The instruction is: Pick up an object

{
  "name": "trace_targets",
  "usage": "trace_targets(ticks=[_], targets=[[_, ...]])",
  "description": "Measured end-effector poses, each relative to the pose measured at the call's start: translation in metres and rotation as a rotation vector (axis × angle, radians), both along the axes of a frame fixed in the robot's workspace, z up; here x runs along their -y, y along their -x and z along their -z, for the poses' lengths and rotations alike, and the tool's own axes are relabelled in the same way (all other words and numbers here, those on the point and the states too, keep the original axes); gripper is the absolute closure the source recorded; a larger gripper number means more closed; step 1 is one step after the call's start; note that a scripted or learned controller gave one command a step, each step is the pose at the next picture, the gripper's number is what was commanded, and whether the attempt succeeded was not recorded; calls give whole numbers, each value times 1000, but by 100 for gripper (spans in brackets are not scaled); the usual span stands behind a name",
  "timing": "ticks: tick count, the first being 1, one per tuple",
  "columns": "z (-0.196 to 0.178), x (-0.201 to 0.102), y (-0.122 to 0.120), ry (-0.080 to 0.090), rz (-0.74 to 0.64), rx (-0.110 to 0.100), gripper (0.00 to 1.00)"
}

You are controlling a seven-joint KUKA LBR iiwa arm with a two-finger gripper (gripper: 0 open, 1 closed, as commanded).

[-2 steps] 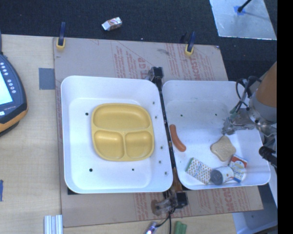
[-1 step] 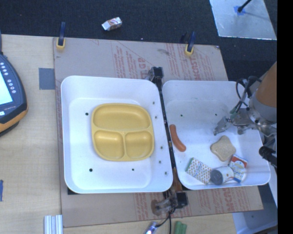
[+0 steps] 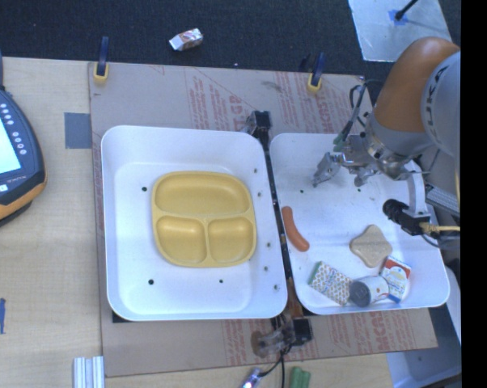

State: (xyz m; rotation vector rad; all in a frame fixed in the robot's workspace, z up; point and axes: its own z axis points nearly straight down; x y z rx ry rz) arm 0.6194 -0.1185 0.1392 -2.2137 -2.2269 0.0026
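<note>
With the tool (image 3: pixel 338 168) hanging open and empty over the far part of the right bin (image 3: pixel 308 148), the step goes best by descending squarely over one separate item, say the sausage (image 3: pixel 294 229) lying near the bin's left wall.

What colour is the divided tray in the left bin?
Yellow. The tray shows plainly in the camera view, in the left bin.

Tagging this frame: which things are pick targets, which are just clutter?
Job:
pincer, over the right bin
sausage
tan slice
patterned packet
small can
carton

Lying about:
yellow tray in the left bin
pendant
wrapper
</note>
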Motion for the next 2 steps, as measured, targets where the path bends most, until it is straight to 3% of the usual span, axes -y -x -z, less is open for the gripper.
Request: trace_targets(ticks=[1, 2], targets=[[-53, -85, 16, 0, 0, 1, 0], [-52, -101, 56, 1, 1, -2, 0]])
